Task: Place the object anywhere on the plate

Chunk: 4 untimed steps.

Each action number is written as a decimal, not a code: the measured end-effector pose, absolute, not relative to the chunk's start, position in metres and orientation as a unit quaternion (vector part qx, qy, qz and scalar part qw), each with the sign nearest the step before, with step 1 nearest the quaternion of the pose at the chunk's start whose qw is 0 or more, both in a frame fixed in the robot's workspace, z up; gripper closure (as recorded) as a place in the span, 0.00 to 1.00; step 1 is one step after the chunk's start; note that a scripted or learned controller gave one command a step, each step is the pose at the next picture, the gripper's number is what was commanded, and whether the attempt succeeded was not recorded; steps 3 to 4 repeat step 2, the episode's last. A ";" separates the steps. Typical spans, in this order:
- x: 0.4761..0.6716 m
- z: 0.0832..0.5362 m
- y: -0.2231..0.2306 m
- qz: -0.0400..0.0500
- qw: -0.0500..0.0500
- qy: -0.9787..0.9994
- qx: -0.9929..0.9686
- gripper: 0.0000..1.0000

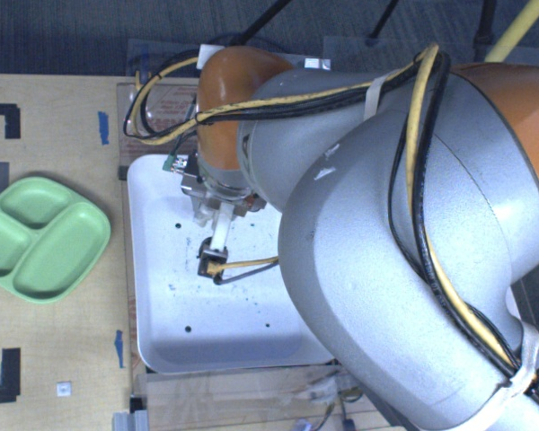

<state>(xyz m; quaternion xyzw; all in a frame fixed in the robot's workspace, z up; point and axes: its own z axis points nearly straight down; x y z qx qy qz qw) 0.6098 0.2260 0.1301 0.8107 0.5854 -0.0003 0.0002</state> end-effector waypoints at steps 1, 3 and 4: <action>0.668 0.089 0.227 0.003 0.001 0.581 0.814 1.00; 0.666 0.087 0.225 -0.001 0.000 0.580 0.815 0.00; 0.666 0.087 0.225 -0.001 0.000 0.580 0.815 0.00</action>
